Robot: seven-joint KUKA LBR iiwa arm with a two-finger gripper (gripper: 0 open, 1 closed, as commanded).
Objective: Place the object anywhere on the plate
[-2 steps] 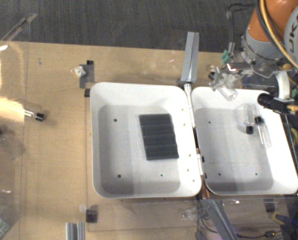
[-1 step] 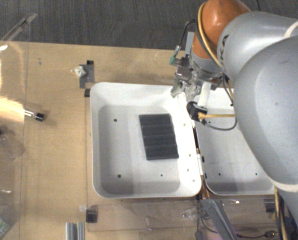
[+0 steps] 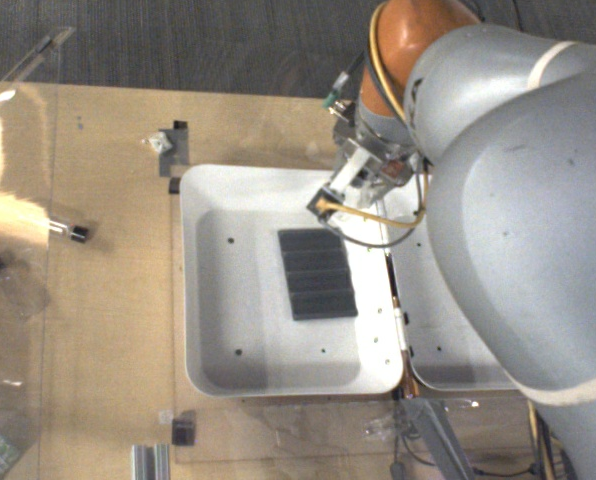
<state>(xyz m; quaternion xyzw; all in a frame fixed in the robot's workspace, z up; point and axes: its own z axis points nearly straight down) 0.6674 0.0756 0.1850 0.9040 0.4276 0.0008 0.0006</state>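
Dark ribbed slab (image 3: 318,273) in white bin (image 3: 228,313)

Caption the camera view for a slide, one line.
Grey arm reaches in from the right over a white bin where a dark ribbed slab lies flat, clear of the arm.

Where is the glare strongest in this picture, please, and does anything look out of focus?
Camera view: glare washes out the bench along its left edge; the grey arm, close to the lens, looks soft and oversized; the dark ribbed slab in the left bin is fairly crisp, with soft shadow along that bin's left inner wall.
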